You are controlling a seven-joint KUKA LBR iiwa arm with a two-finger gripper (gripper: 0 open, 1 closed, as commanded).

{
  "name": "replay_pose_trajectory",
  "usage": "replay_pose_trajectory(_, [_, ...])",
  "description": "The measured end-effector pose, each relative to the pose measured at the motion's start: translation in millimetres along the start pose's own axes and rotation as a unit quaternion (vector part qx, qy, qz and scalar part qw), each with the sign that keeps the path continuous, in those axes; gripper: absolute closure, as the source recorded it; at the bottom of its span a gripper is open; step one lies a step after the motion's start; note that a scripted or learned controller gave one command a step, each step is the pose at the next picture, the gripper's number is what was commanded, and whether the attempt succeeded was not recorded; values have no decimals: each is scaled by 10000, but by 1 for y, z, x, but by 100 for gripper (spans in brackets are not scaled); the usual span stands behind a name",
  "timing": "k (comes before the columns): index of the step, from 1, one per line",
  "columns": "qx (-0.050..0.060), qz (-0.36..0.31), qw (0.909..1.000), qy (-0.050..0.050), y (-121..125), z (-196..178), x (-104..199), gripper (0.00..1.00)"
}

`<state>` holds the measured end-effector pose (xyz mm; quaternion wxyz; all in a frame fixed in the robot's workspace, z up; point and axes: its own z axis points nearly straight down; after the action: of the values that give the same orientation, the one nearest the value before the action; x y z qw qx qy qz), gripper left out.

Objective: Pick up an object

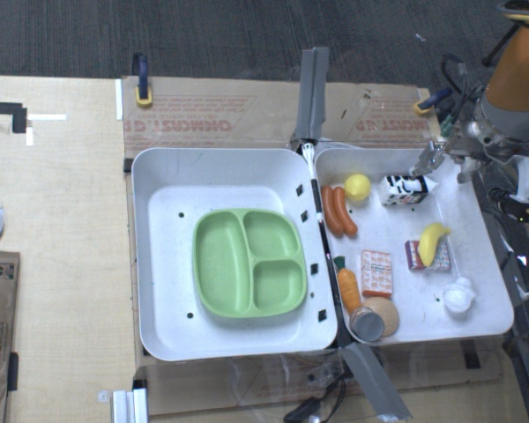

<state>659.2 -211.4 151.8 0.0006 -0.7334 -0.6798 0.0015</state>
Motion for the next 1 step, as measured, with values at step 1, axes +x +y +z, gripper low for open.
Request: replay_pose_trajectory(1, [18,-484,9988,15,-89,59,13,0])
